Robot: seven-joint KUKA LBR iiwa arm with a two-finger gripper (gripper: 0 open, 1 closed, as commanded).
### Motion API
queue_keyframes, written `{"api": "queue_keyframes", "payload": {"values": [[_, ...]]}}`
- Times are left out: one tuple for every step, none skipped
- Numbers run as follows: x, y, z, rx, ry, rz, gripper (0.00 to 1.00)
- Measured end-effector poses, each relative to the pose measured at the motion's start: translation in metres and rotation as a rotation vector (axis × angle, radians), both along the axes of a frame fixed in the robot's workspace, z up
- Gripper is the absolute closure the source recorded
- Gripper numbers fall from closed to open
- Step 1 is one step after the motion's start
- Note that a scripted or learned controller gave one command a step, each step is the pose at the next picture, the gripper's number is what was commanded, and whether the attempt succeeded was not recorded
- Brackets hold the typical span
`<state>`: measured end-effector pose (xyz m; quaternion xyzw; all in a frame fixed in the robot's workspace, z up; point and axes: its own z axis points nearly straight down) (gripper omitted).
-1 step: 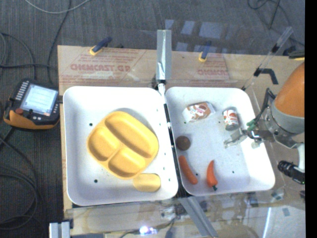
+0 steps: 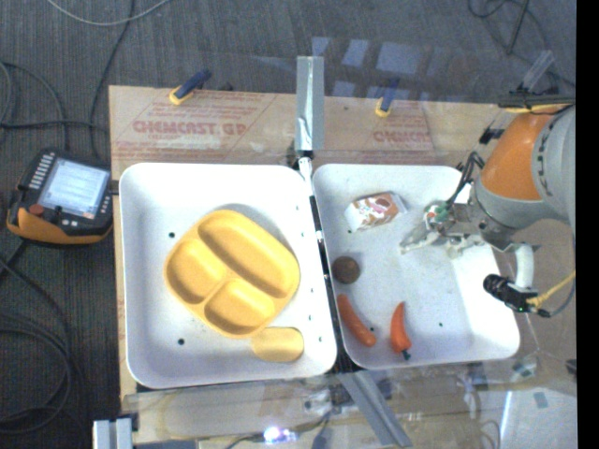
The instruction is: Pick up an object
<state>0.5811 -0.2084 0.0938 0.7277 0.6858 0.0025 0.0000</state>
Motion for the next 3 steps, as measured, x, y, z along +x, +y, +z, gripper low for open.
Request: {"api": "queue_keyframes", "payload": {"values": [[0.045,0.004,-0.003,-0.004,-0.007,-0.005,0.00],[0.045,0.001,0.006,-0.010,-0.007,-0.006,1.00],[0.087,0.062,0.114,-0.007,0.005,-0.005,1.00]]}}
